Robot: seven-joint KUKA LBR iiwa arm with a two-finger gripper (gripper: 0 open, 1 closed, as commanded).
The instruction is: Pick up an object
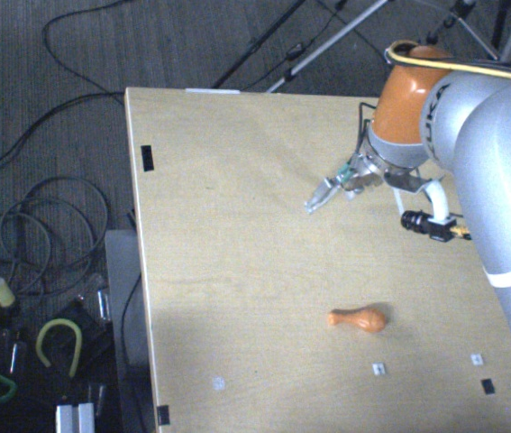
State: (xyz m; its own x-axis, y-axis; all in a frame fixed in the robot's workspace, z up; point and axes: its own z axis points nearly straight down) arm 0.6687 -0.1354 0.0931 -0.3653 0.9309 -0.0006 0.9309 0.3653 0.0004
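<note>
Near edge of the counter point(237, 332): small markers sit on the tan surface toward the near right. No bin walls can be made out on this surface, and nothing is seen held in any container.

The one loose item is an orange, pear-shaped object point(360, 319), lying flat on the counter in the near-right part. Its long axis runs left to right, with the narrow neck pointing left and the bulbous end to the right. It rests clear of all else, with bare surface on every side.

Farther back, the claw point(320, 199) hangs over the far-right part of the counter, its tip aimed left and slightly toward the near side. Its fingers appear drawn close together at the tip, though the view is too coarse to confirm; nothing is visible between them. Nothing is gripped.

Key relation: the object lies on the near side of the claw and somewhat to its right, well apart from it. Judged from this, the task is not yet begun in effect; the arm would need to carry the claw nearward and a little right, then descend. A grip across the short axis, at the bulb or neck, looks the more secure. The rounded body may roll if nudged off centre.

Off the counter at left, cables point(39, 233) lie on the floor.
</note>
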